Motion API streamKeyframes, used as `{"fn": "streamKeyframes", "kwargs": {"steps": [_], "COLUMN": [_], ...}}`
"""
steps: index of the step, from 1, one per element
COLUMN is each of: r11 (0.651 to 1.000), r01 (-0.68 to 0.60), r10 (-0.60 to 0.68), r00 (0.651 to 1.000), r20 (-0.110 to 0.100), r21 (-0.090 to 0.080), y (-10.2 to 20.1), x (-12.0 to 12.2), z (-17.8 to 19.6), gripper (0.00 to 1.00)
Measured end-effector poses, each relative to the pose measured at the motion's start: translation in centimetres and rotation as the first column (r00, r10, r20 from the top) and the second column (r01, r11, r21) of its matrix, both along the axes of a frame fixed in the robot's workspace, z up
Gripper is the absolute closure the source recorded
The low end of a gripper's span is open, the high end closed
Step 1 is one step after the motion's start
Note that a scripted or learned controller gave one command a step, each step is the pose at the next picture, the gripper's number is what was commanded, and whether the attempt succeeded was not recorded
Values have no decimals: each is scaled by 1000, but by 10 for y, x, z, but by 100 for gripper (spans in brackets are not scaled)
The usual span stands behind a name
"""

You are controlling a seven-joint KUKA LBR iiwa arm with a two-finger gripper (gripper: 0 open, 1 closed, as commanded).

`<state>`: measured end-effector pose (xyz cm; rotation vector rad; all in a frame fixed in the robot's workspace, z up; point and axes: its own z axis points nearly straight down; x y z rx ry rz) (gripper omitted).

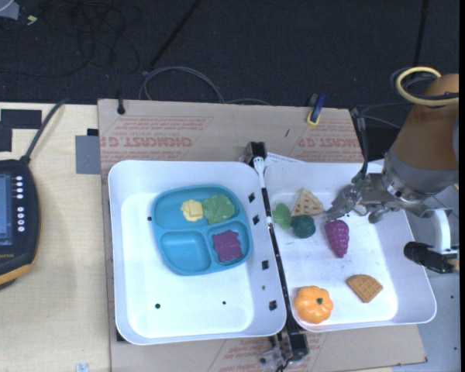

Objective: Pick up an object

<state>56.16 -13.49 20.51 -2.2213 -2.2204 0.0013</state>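
My gripper (355,211) hangs over the right bin (418,301), in its upper middle, with its fingers spread open and nothing between them. A purple bunch of grapes (338,236) lies just below and left of the fingertips, apart from them. Left of the grapes are a dark green round piece (302,225), a light green piece (282,215) and a tan waffle wedge (308,203). Nearer the front of that bin lie a brown cracker (364,287) and an orange pumpkin (314,304).
The left bin (132,285) holds a blue divided plate (178,258) with a yellow piece (191,210), a green leaf (218,207) and a purple piece (229,244). A black divider (267,239) runs between the bins. A control pendant (4,219) lies at far left.
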Motion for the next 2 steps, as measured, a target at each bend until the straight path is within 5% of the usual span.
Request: {"fn": "streamKeyframes", "kwargs": {"steps": [1, 2], "r11": [1000, 1000], "r01": [0, 6], "r10": [0, -6], "r00": [1000, 1000], "r20": [-8, -2], "r21": [2, 1], "y": [-22, -24], "x": [-4, -3], "z": [-120, -104], "gripper": [0, 100]}}
